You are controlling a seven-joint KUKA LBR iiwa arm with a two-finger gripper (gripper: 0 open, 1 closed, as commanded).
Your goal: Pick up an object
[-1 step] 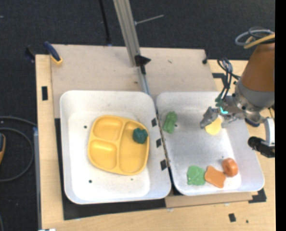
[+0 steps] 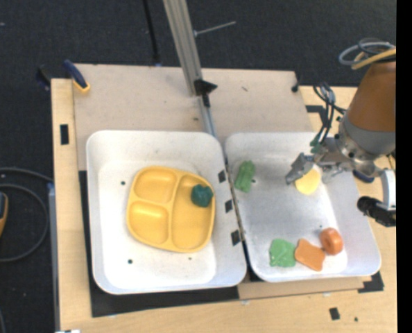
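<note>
Camera view looks down on the bench (image 2: 143, 103), where two white bins sit side by side, and the layout suggests a sorting arrangement: loose items to grab on one side, a dish on the other. The left bin (image 2: 109, 255) holds a yellow divided plate (image 2: 166, 210) with a dark green lump (image 2: 202, 195) resting on its upper right compartment. The right bin (image 2: 275, 200) carries the scattered pieces: a light green piece (image 2: 245, 175) near its left wall, a second green piece (image 2: 282, 253) toward the front, and just beside that an orange wedge (image 2: 310, 254) and a rounder orange piece (image 2: 331, 241), the two orange ones touching or nearly so.

The gripper (image 2: 307, 173) sits low over the right bin's upper half, with a pale yellow object (image 2: 308, 183) at its tips. One dark finger (image 2: 295, 170) shows to the object's left and the rest of the gripper body crowds over it, so the fingers appear spread around or beside the object, but I cannot tell whether they are clamped on it. My judgement is that this yellow object is the chosen target, being well apart from the other pieces and so easy to approach without nudging neighbours. Whether it is pinched or merely touched stays uncertain.
</note>
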